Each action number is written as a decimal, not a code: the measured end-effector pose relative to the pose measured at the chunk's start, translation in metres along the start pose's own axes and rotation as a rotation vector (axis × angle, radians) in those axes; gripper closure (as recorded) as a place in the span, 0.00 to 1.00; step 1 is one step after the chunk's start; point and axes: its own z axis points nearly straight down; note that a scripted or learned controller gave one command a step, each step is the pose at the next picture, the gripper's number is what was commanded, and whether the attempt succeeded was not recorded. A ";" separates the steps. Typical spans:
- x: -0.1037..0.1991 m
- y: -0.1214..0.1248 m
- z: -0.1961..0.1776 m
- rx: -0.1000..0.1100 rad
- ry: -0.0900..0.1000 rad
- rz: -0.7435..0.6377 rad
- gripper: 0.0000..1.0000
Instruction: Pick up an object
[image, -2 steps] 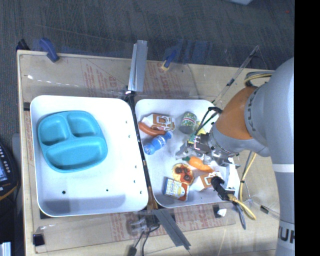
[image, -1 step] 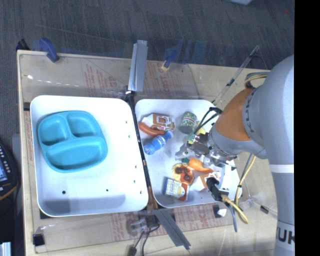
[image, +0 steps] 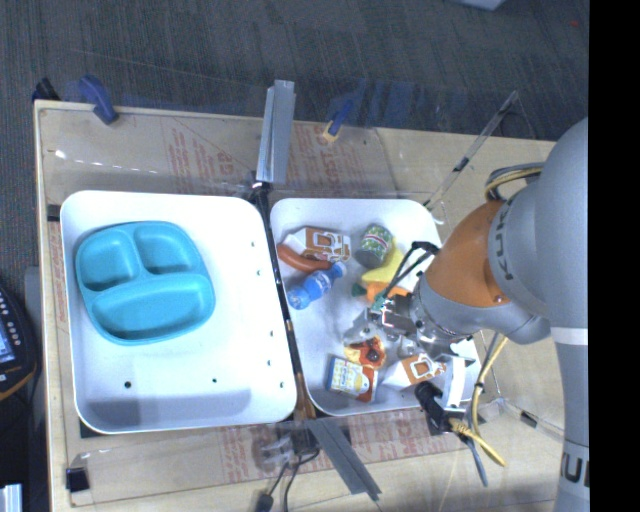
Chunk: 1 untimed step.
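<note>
The arm's grey and orange bulk covers the right side of the right bin (image: 300, 300), hiding whatever lies beneath it; the end effector (image: 385, 322) sits low among the clutter there, and whether it is apart or together cannot be made out; near it lie a small printed carton (image: 350, 378), a blue bottle (image: 310, 287), a red sausage-shaped toy (image: 297, 258) and a round green thing (image: 376, 240); their labels are too blurred to read; the left bin (image: 240, 400) carries a blue divided tray (image: 143, 278); faint red print on the worktop (image: 180, 155) is illegible.

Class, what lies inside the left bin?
A blue divided tray lies in the left bin. The bin floor beneath the tray is covered.
</note>
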 end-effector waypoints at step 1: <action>0.000 0.001 -0.011 -0.001 0.000 -0.004 1.00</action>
